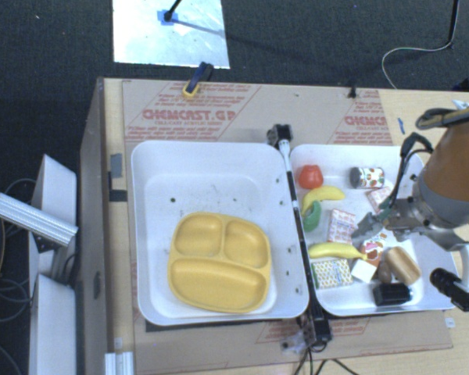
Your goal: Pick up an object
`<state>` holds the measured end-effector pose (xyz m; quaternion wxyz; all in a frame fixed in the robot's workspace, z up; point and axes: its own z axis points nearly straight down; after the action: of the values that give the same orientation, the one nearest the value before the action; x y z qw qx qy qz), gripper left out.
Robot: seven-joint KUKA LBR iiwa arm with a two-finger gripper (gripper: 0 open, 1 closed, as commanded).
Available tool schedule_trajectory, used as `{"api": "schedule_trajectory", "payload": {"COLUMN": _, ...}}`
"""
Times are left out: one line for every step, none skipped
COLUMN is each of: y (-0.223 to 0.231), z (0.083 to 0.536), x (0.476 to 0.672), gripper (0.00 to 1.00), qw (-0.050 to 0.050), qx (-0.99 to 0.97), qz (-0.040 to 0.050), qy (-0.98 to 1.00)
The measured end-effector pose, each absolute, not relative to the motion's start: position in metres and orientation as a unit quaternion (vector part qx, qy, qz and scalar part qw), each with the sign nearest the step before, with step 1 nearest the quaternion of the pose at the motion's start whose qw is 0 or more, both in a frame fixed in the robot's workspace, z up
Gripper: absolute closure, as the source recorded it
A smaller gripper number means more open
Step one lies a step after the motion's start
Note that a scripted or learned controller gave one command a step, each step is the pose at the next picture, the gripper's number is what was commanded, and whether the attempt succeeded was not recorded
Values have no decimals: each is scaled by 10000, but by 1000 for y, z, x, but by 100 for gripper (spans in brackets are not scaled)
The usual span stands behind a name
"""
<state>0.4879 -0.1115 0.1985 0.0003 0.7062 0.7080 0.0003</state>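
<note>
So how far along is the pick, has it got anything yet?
Done: the arm is over the right bin, with the gripper low among the clutter near the small packets. In hand: nothing visibly held. Left: gripping and lifting an item; the banana, tomato and can lie in the bin.

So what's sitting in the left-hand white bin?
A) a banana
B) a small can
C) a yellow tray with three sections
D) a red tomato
C: the yellow tray, divided into three sections, lies in the left bin, while the red tomato, the small can and the banana all lie in the right bin.
</note>
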Motion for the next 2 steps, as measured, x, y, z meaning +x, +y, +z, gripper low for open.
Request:
{"api": "schedule_trajectory", "payload": {"y": -115, "z": 105, "x": 514, "gripper": 0, "qw": 119, "qx": 7064, "qz": 59, "qy": 7077}}
{"api": "schedule_trajectory", "payload": {"y": -163, "z": 90, "x": 625, "gripper": 0, "qw": 87, "qx": 7053, "qz": 44, "qy": 7089}}
